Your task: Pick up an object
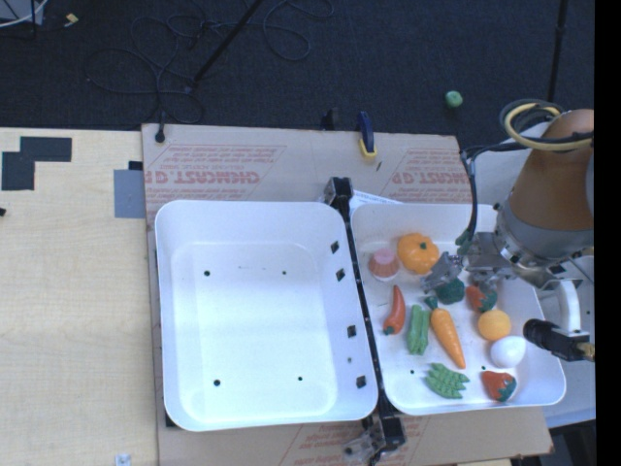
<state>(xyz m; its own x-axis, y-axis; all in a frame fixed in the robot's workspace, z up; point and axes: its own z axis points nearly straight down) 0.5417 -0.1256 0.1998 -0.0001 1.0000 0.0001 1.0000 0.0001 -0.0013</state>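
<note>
The left bin (254, 314) is a shallow white tray with a few dark dots on its floor. It sits on a sheet of brown cardboard (243, 168) printed in red; the lettering reads upside down and mirrored from this angle, and I cannot make out the words with any certainty. A black clip strip (351, 289) runs down the seam where the two bins meet.

The right bin (543, 396) holds the toy food. Nearest the seam lie a pink round piece (383, 263) and, below it, a red chili pepper (396, 310). Just right of those sit an orange pumpkin (418, 252), a green cucumber (418, 328) and an orange carrot (447, 336) lying at a slant. A green bumpy vegetable (445, 381) lies near the bin's front edge. Further right are an orange ball (494, 324), a white egg (506, 351) touching it from below, and a strawberry (499, 384).

The gripper (458, 272) is low in the right bin, just right of the pumpkin, above a dark green piece (449, 291) and beside a small red item (480, 298) partly hidden by the metal. Its fingers blur into the clutter, so whether it is clenched, released or grasping anything cannot be told. The grey arm with its orange band (553, 178) is cut off at the right.
</note>
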